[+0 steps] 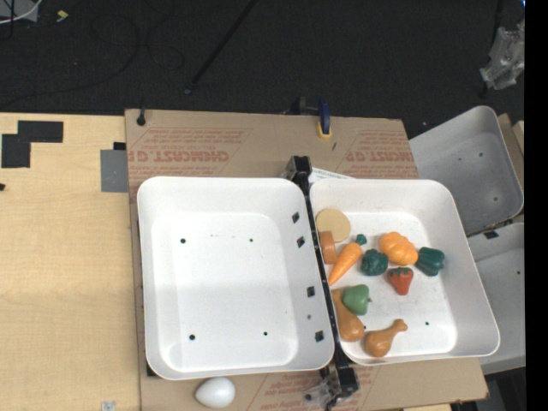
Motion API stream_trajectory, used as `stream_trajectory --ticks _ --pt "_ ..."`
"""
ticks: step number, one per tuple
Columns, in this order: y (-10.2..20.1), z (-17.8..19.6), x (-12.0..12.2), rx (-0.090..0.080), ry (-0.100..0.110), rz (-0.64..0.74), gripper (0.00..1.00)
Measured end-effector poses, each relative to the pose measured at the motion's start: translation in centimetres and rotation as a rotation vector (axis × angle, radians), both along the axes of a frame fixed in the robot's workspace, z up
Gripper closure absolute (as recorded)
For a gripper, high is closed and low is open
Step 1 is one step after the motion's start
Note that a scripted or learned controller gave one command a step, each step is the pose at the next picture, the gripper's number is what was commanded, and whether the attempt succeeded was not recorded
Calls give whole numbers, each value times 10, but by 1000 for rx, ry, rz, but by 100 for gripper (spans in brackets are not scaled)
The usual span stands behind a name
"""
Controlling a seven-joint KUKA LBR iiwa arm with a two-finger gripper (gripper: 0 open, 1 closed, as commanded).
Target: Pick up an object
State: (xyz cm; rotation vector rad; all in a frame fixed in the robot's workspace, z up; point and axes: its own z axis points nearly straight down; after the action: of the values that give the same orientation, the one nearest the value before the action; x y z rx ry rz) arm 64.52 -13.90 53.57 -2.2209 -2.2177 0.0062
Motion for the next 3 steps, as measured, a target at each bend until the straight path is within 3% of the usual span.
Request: stream_trajectory --ticks 1,2,3 --pt "-43 -40 -1 1 6 -2 100" --pt "-51 -29 0 0 0 1 100" --pt "-30 1 0 1 -2 3 100"
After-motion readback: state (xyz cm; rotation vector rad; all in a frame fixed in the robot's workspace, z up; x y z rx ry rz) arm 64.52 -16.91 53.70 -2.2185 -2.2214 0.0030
